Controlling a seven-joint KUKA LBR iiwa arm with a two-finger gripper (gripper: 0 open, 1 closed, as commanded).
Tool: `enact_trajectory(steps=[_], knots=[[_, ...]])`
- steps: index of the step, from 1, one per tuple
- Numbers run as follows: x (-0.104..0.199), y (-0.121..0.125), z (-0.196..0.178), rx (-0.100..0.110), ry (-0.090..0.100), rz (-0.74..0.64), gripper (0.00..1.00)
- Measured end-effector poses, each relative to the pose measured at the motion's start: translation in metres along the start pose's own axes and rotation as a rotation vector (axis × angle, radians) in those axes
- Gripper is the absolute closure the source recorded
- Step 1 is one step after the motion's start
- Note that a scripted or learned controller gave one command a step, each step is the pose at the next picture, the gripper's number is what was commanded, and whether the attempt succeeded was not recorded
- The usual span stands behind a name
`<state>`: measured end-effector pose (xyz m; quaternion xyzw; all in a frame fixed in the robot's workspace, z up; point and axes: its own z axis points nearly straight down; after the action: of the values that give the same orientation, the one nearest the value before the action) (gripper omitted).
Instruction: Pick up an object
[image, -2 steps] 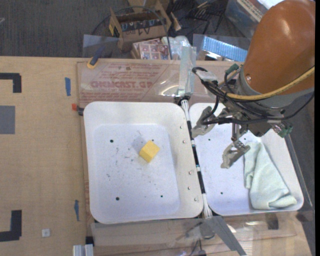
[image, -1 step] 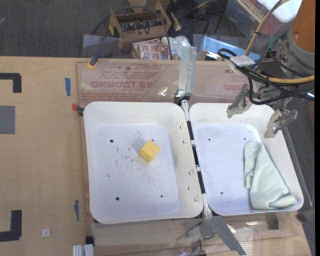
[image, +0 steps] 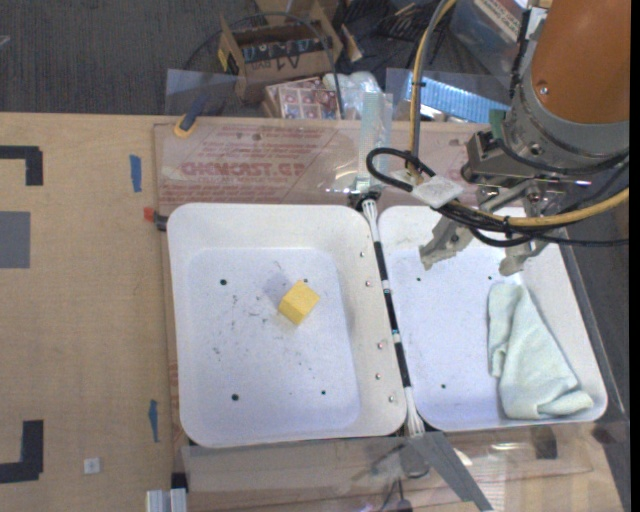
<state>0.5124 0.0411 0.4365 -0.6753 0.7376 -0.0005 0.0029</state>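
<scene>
Towel (image: 530, 355) lies crumpled at 3 o'clock in the right bin (image: 440, 400); it looks soft and light, so pinch a raised fold. End effector (image: 472, 256) hangs above, fingers apart, empty.

A pale wooden bench (image: 80, 330) meets dark grey floor (image: 90, 50) cluttered with cardboard boxes (image: 280, 50).

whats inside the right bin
A pale folded cloth lies along the right bin's right side. The hand hangs above its far end, open with nothing between the fingers. Whatever's under the cloth is covered.
</scene>
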Motion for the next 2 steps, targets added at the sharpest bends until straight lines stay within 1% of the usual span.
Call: enact_trajectory(steps=[1, 2], knots=[[-0.112, 0.043, 0.0, -0.001, -0.001, -0.263, 0.0], [-0.124, 0.003, 0.008, 0.003, -0.003, -0.16, 0.0]])
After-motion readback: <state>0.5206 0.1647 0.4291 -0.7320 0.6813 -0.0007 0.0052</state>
